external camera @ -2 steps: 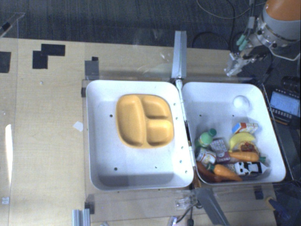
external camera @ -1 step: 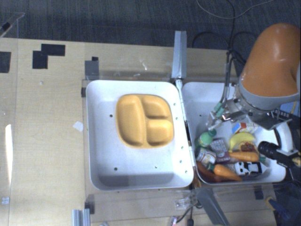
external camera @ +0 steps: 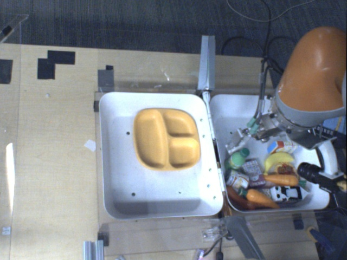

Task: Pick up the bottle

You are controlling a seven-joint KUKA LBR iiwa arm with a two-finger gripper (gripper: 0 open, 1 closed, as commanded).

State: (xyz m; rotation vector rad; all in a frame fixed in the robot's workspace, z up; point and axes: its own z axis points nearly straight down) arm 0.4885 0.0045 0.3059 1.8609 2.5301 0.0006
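Note:
The bottle (external camera: 237,159) looks like the small item with a round green top lying at the left side of the right bin (external camera: 227,110), among other clutter. My gripper (external camera: 245,136) hangs from the grey and orange arm (external camera: 317,72) over that bin, just above and slightly right of the green top. Nothing can be seen held in it. The arm hides the bin's back right part.
The right bin also holds a yellow banana-like piece (external camera: 280,160), two orange carrots (external camera: 260,198), a white item with a red and blue label (external camera: 276,145) and small packets. In the left bin (external camera: 116,145) lies a yellow divided tray (external camera: 165,138). A metal divider post (external camera: 206,64) stands between the bins.

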